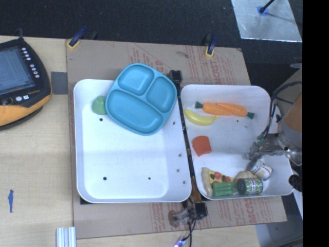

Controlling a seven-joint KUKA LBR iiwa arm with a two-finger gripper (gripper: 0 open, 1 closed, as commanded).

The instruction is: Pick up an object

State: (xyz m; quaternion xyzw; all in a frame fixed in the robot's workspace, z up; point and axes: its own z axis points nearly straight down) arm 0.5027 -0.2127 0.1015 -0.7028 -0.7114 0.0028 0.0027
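The end effector [258, 149], its state unclear, hangs at the right bin's [226, 90] right side, just above a can [250, 185] lying lengthwise left-right along the front wall.

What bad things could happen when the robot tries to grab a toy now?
1. The hand is low near the right bin's wall, so it might bump that wall.
2. The can, green bottle and pizza slice lie crowded together, so it might nudge or grab two things at once.
3. The banana touches the carrot, so picking one may drag the other.
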